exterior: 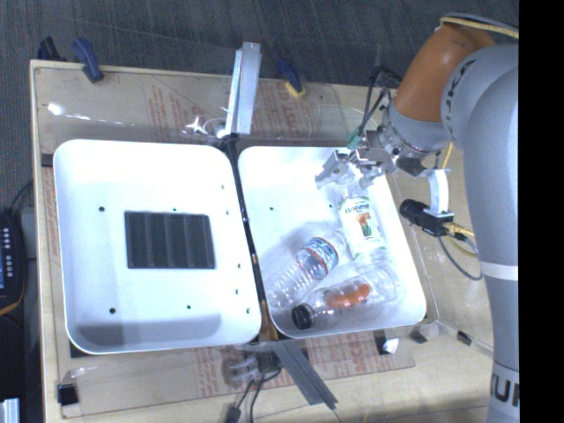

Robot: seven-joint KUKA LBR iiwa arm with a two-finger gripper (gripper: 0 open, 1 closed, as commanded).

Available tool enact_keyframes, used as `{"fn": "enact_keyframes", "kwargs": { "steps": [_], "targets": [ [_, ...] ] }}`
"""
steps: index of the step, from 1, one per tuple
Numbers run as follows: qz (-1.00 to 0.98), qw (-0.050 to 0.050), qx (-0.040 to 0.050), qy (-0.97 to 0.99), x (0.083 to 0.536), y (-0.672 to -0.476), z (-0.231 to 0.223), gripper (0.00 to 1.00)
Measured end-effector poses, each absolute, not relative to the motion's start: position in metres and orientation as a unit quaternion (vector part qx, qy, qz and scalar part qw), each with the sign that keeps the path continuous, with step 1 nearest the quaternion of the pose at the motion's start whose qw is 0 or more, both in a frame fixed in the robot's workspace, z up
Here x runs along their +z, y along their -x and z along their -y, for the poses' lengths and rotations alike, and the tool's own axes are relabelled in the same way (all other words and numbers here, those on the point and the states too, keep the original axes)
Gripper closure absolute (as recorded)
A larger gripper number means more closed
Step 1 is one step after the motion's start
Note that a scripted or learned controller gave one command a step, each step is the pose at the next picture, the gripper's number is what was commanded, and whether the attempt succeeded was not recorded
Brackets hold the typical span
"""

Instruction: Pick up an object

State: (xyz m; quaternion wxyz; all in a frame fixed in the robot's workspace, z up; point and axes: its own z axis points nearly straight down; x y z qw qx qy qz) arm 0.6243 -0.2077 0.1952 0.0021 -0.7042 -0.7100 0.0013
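Note:
My gripper point(344, 171) hangs over the far part of the right bin point(264, 179), just above the cap end of a white bottle with a green label point(360, 227). Its fingers stand apart with nothing between them. Nearer the front lies a clear water bottle with a blue label point(312, 263), slanted toward the bin's front left. A clear bottle with orange contents and a black cap point(339, 299) lies along the front wall.
The left bin point(88, 192) holds a dark ribbed rectangular pad point(169, 240). A metal divider post point(243, 86) rises between the bins at the back. Cables and a black connector point(425, 217) hang off the arm at the right bin's right edge.

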Motion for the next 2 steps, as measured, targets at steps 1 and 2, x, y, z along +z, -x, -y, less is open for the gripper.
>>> {"fn": "enact_keyframes", "kwargs": {
  "steps": [1,2],
  "targets": [
    [0.704,0.003,0.0008,0.71,0.09,-0.542,0.208,0.0],
    [0.797,-0.018,-0.0095,0.603,0.102,-0.501,0.173,0.0]
  ]
}}
